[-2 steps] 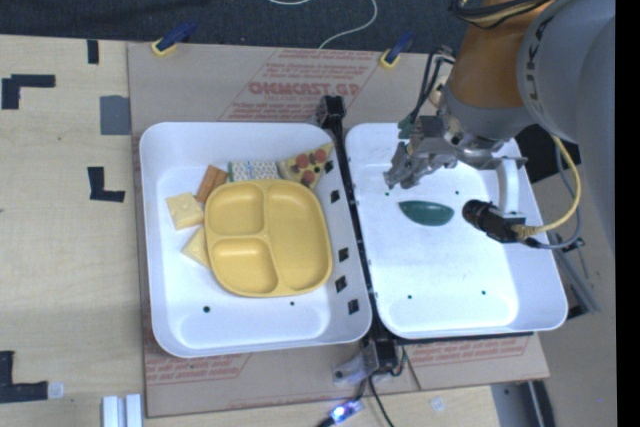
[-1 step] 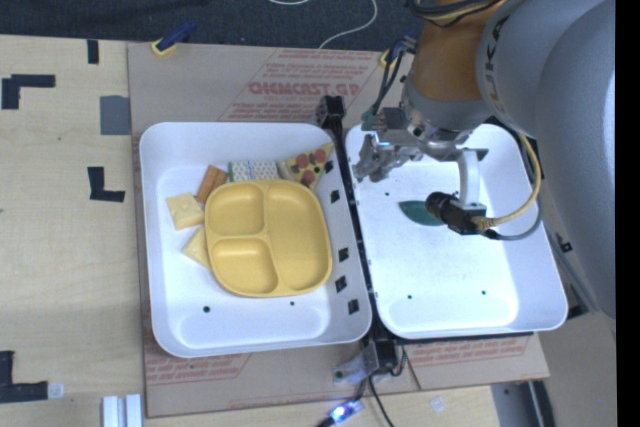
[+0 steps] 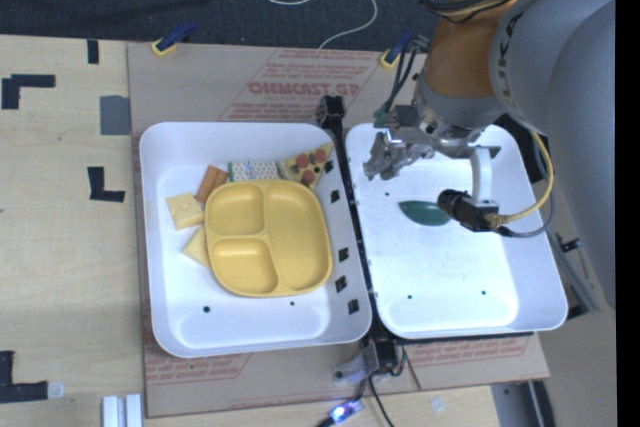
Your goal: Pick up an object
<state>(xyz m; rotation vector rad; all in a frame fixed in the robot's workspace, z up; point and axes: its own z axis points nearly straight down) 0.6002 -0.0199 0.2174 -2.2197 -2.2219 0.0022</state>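
The claw [image 3: 385,160] hangs over the upper left part of the right bin [image 3: 450,300], close to the divide between the two bins; whether it is wide or narrow cannot be told from this slant, and nothing can be seen held in it. Just to its lower right a small dark green object [image 3: 425,212] lies on the white floor of that bin, apart from the claw and beside a black cylindrical fitting [image 3: 465,208] with a yellow cable. Above the claw rise the orange band [image 3: 470,35] and the grey arm [image 3: 570,85]. In the left bin [image 3: 165,305] a yellow divided plate [image 3: 268,237] with three compartments lies over several small pieces: pale yellow blocks [image 3: 185,211], an orange-brown piece [image 3: 211,182] and a patterned strip [image 3: 253,171] near the top edge. Both bins rest on a cardboard sheet [image 3: 200,85] on the table, printed in faded red letters that run upside down and are too blurred to read
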